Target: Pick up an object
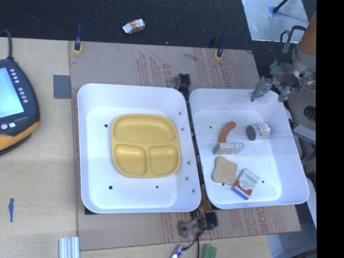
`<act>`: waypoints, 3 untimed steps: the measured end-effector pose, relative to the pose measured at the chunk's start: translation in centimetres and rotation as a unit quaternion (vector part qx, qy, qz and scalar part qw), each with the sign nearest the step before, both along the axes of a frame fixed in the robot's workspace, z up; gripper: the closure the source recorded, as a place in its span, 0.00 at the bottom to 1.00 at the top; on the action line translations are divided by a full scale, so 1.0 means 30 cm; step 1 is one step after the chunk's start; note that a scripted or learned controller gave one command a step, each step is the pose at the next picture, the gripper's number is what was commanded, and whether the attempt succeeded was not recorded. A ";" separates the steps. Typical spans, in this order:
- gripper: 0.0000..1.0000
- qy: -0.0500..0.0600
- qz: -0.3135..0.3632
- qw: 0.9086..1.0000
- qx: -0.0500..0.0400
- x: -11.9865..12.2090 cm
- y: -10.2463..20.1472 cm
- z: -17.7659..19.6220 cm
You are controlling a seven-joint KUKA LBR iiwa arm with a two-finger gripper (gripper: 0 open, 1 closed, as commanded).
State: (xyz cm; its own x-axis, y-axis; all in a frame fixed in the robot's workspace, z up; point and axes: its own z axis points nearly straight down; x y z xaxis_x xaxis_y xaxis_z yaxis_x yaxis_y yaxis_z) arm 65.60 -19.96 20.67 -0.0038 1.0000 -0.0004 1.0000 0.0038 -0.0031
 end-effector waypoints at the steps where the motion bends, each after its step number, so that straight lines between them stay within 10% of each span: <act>1: 0.00 0.001 0.001 1.000 0.000 -0.083 0.301 -0.262; 2: 0.00 0.001 0.000 1.000 -0.001 -0.166 0.333 -0.384; 3: 1.00 0.002 0.000 1.000 -0.001 -0.166 0.330 -0.349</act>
State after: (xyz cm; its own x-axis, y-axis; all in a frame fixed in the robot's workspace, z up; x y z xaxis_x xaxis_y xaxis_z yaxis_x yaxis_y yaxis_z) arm 60.63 -10.05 10.19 -0.0047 1.0000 -0.0029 1.0000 0.0047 -0.0061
